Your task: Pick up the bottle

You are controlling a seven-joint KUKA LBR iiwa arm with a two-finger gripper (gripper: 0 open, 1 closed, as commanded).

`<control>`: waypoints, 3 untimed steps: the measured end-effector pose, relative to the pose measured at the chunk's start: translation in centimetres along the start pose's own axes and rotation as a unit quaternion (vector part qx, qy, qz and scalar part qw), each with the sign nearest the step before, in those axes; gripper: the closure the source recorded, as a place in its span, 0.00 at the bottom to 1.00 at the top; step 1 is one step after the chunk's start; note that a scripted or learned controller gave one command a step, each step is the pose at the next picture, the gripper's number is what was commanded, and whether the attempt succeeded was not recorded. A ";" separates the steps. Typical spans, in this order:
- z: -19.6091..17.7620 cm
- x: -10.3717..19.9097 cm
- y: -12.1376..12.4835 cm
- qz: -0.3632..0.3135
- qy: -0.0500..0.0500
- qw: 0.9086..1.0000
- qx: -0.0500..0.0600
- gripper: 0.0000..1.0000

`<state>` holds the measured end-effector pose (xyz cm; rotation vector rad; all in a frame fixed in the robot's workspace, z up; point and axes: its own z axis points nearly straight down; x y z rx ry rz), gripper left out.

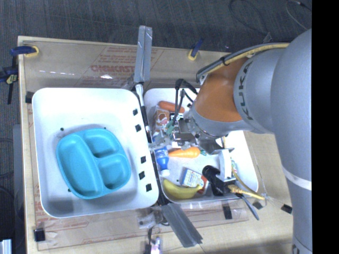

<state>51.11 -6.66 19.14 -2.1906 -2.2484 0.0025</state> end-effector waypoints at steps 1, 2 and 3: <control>6.9 -1.5 2.4 -0.037 0.006 0.999 -0.010 0.00; 7.4 -2.2 2.9 0.015 0.021 1.000 0.003 0.00; 6.3 -0.1 3.2 0.000 0.036 0.999 0.007 1.00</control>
